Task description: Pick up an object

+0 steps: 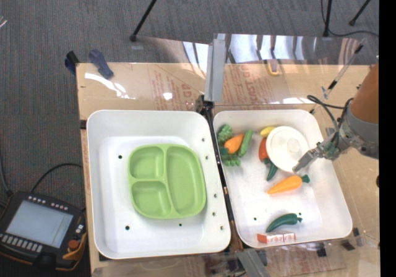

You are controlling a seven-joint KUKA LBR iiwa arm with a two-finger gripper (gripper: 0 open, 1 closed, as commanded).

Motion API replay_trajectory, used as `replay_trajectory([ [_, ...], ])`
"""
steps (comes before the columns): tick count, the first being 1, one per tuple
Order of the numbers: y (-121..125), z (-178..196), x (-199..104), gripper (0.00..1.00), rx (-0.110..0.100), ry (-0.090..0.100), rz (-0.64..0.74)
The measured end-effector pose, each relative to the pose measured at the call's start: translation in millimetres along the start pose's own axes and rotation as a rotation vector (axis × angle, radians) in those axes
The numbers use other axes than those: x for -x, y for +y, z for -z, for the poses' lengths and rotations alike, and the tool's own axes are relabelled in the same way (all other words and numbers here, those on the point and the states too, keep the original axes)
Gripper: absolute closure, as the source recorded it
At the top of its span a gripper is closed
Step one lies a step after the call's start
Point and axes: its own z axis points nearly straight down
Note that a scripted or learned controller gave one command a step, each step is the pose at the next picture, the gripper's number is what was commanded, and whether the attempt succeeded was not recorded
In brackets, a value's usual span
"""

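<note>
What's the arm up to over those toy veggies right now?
Tool low in right white bin, at round white plate edge. Nothing seen gripped. Orange plastic carrot just below it, free.

A lime-green plastic divided tray (pixel 167 181) lies in a white shallow bin (pixel 102 146); at 3 o'clock, an orange toy carrot (pixel 286 185).

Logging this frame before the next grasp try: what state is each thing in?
green divided plate: flat in left bin, nothing on it
white round plate: tilted on the toys, right bin
orange carrot: lying loose
dark green pepper: lying loose
gripper: at white plate's edge
</note>
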Motion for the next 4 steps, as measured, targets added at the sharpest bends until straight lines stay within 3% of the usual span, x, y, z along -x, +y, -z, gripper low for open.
replay_trajectory([
  [1,16.6,-79.3,-57.4,0.00,-0.004,0.005,0.031],
  [2,-24.9,-88.9,-109.7,0.00,-0.004,0.004,0.034],
  [3,31.5,-88.0,-115.7,0.00,-0.002,0.001,-0.152],
  [4,80.5,-89.7,-77.2,0.00,-0.006,0.006,-0.188],
])
